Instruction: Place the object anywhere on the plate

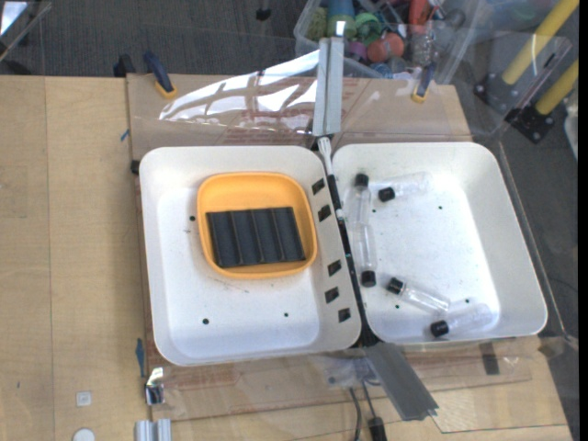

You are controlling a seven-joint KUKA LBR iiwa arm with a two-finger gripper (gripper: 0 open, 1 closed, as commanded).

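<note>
1. Nearest the camera, a grey metal bracket [402, 386] juts from beneath the seam where the two white bins meet on the wooden tabletop [55, 246].
2. In the right bin [514, 237], clear vials with black caps lie scattered: one [462, 321] by the near rim, another [415, 293] just beyond it, a third [361, 237] along the left wall, a fourth [404, 187] toward the far side.
3. In the left bin [165, 274], an orange plate [255, 223] carries a black ribbed block [254, 236], resting flat across its middle.
4. Beyond the bins, a clear tub of colourful toys [395, 16] stands.
5. The end effector's state cannot be told.
</note>
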